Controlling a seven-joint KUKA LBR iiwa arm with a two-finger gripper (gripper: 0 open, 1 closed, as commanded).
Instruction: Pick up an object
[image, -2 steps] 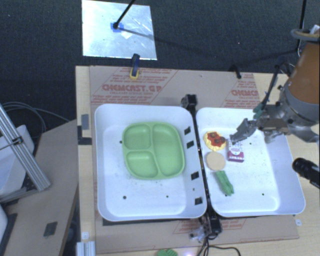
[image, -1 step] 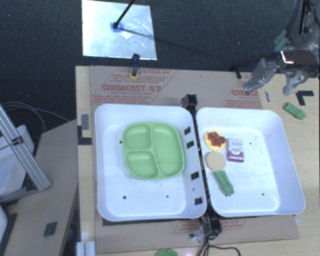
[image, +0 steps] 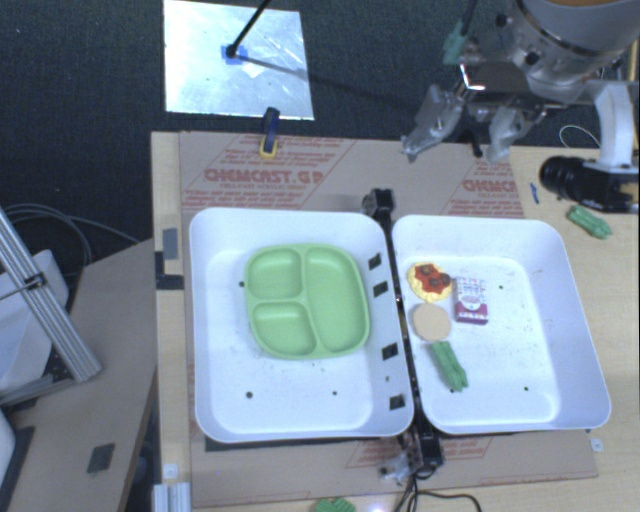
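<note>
Nearest the camera, at the lower edge of the frame, the two white bins sit side by side on the surface, joined along a black hinge strip. Left bin (image: 215, 400) carries a green divided tray (image: 305, 300), which lies flat in the middle. Right bin (image: 560, 390) carries the small things that could be picked: a yellow and red toy food piece (image: 430, 281), a small purple and white packet (image: 471, 300), a tan round disc (image: 432, 322) and a green pickle-like piece (image: 450, 365). They are grouped close to the bin's left wall, some touching, so I judge a single grasp may be difficult. The pincer (image: 458, 128) hangs at the upper right of the frame, high above the cardboard and well apart from the bins. Its two fingers are spread apart and nothing is between them.
</note>
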